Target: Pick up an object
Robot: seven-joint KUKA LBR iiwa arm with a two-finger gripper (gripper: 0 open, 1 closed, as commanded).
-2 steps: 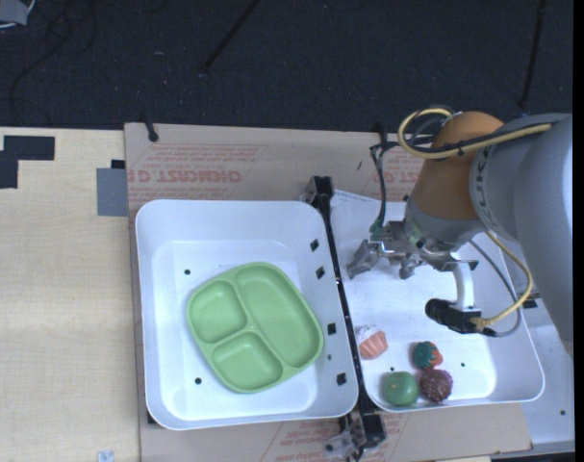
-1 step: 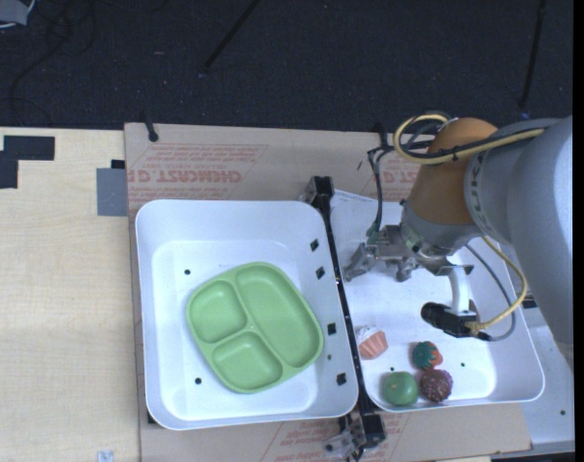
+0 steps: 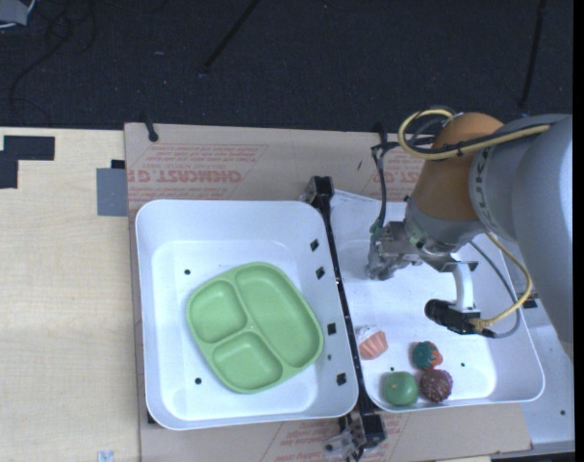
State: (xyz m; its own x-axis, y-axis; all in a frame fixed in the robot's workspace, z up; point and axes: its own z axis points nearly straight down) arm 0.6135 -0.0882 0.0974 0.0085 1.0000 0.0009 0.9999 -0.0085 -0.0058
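Note:
My gripper [image 3: 382, 262] hangs low over the upper left part of the right bin [image 3: 511, 378], near the divider between the bins. The grey arm with its orange band comes in from the right above it. Nothing shows in the gripper. Several small objects lie along the right bin's front: a pink-and-white piece [image 3: 370, 344], a green ball [image 3: 400, 389], a dark red lump [image 3: 435, 384] and a teal-and-red toy [image 3: 426, 355]. All of them sit well below the gripper in the view, apart from it.
The left bin [image 3: 166, 248] holds a green divided plate [image 3: 253, 326]. A black divider rail [image 3: 332, 287] runs between the bins. Cables loop from the wrist, with a black connector [image 3: 450, 314] over the right bin.

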